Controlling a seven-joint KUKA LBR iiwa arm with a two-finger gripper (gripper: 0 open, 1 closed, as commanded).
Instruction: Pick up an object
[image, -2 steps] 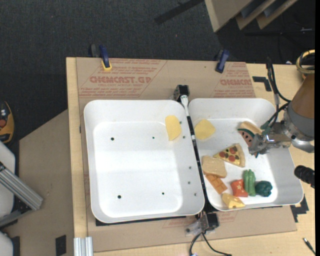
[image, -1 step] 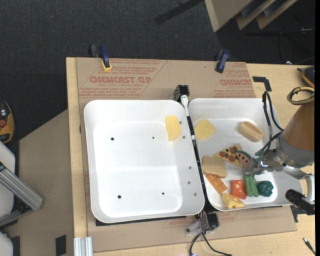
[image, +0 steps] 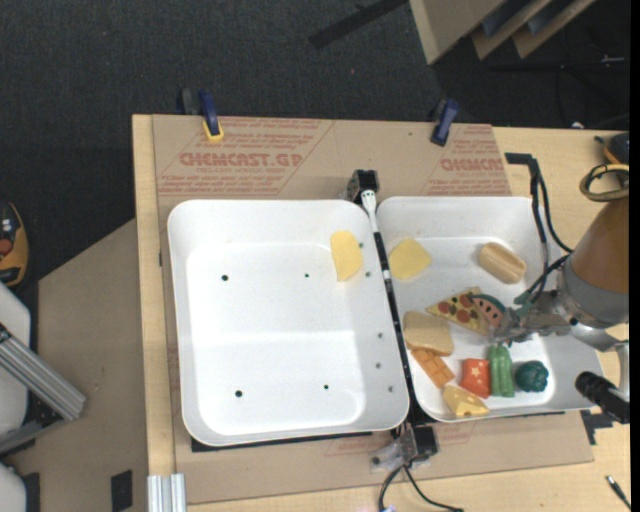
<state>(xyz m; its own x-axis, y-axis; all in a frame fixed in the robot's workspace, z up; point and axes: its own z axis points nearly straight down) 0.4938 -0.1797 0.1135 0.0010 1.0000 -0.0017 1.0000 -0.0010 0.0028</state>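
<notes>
My gripper (image: 513, 328) reaches in from the right and hangs low over the right bin (image: 455, 215). It sits just right of a pizza slice (image: 466, 308) and just above a green cucumber piece (image: 500, 372). Around it lie a bread roll (image: 501, 262), a toast slice (image: 428, 332), a red pepper piece (image: 475, 376), a dark green broccoli (image: 531, 376), an orange strip (image: 434, 367), a cheese wedge (image: 464, 402) and a pale yellow disc (image: 409, 259). I see nothing lifted off the bin floor.
The left bin (image: 270, 340) holds one yellow cheese slice (image: 347, 256) near its upper right corner. A ridge (image: 388, 300) divides the two bins. Black cables (image: 540, 210) run along the right bin's far right side. Blue clamps (image: 209, 113) hold the board's back edge.
</notes>
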